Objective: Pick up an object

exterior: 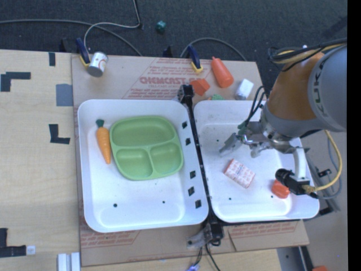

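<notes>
**Lining up over the pink packet**

Camera view: the gripper (243, 141) is hovering in the right bin (225, 208), jaws spread wide and holding nothing. The pink checked packet (240, 173) is lying just below it. Judgement: centring above it before descending should be helping.

My bench (34, 145), cardboard sheet (152, 81) on it, 2 white bins (90, 151) side by side, can (97, 64), orange toy (221, 72), white cube (244, 88)

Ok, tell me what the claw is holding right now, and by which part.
Nothing is held. The claw hangs open above the right bin, fingers spread with bare bin floor between them. The pink patterned block lies apart on the floor, below it in the view.
</notes>
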`<state>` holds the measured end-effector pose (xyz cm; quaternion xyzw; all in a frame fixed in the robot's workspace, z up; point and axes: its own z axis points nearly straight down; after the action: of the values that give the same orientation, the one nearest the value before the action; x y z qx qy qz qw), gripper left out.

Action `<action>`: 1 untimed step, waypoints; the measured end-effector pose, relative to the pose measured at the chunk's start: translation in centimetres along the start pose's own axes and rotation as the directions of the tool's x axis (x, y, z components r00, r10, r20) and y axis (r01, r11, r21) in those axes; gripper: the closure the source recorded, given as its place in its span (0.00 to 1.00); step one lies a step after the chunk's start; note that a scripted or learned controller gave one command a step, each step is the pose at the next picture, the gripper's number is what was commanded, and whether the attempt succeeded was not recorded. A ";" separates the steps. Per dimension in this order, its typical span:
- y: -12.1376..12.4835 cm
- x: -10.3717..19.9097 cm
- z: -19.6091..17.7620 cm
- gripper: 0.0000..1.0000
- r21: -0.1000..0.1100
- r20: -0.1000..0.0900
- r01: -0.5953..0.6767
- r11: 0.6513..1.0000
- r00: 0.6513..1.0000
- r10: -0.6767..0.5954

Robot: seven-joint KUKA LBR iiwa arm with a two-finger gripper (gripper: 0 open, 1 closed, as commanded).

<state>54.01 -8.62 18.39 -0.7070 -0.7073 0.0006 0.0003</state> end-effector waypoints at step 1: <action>-0.2 -1.5 8.8 0.00 -0.008 0.002 0.000 1.000 1.000 0.000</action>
<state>53.82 -10.15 9.61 -0.7070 -0.7072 -0.0017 -0.0031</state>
